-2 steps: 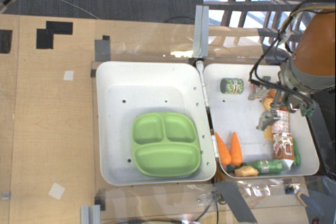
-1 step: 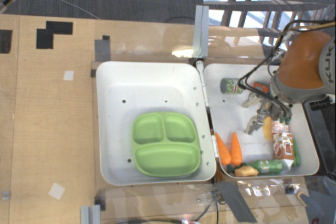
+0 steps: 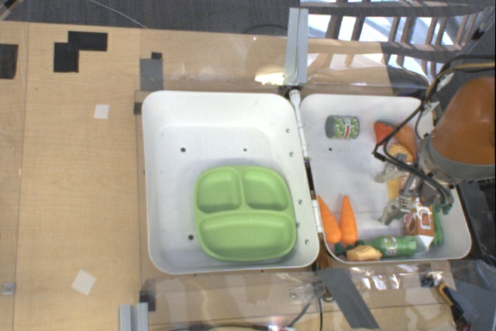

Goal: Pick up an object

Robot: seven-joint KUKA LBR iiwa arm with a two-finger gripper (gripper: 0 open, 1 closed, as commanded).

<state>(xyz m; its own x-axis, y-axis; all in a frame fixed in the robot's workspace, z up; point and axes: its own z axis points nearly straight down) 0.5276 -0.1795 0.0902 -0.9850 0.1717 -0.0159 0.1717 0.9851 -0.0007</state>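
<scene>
Over the right bin [image 3: 364, 108] your gripper [image 3: 403, 201] hangs low at 3 o'clock — grip state unreadable. Two carrots [image 3: 339, 221] lie at 6 — green plate [image 3: 246, 213] fills the left bin [image 3: 178, 128].

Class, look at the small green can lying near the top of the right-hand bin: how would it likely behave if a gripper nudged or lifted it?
The green can seems to lie on its side, so a nudge would probably roll it across the right bin. Its curved, apparently stiff wall may slip between fingers unless they close squarely. Being small, it is likely light, and with bare floor around it, little would stop it.

Green divided plate [image 3: 246, 213], orange carrots [image 3: 339, 219], white bins [image 3: 167, 120].
</scene>
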